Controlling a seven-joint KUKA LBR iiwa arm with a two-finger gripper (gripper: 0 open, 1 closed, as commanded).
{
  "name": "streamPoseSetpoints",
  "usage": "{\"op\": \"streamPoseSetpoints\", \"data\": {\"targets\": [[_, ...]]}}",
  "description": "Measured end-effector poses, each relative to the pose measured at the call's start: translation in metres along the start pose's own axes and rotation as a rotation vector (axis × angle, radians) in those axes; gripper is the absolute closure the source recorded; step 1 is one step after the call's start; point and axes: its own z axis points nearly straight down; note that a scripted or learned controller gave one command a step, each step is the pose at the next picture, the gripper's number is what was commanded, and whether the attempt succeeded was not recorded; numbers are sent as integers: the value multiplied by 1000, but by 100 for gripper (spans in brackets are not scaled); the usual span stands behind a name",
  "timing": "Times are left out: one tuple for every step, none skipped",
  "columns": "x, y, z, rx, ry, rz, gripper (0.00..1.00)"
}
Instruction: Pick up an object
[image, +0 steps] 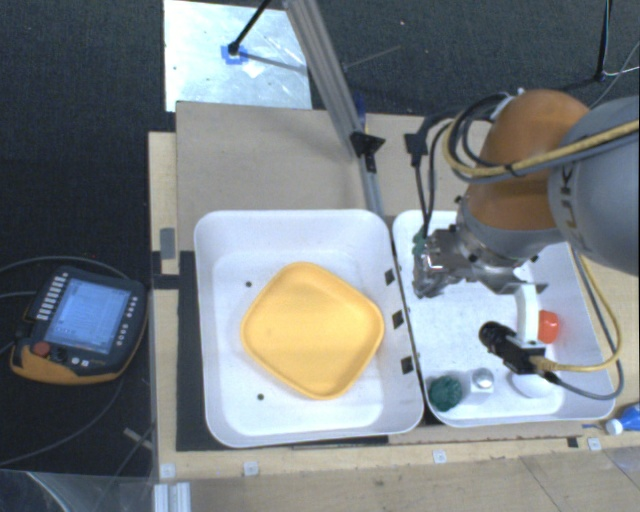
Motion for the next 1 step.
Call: {"op": "streamPoseSetpoints", "data": {"targets": [[60,-2,-2,0,0,0,100]]}}
